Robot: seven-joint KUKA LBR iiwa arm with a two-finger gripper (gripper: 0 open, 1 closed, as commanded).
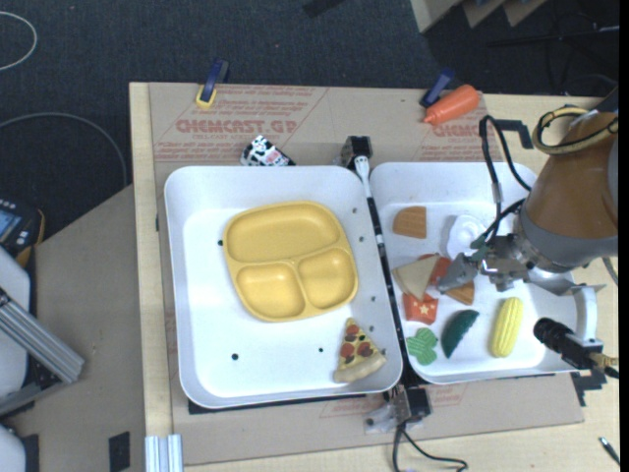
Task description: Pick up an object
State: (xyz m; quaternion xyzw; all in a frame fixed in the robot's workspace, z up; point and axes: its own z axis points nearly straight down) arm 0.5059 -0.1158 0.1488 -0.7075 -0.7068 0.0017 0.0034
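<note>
My gripper hangs low over the middle of the right bin, reaching in from the right. It sits right above a tan wedge and a small orange piece; whether it touches either is unclear. A white lump lies just behind it. Around it lie a brown-orange piece, a red piece, a green broccoli-like toy, a dark green toy and a yellow corn cob.
The left bin holds a yellow divided plate and a pizza slice toy near its front right corner. An orange carrot-like toy and a small black-and-white toy lie on the bench behind the bins.
</note>
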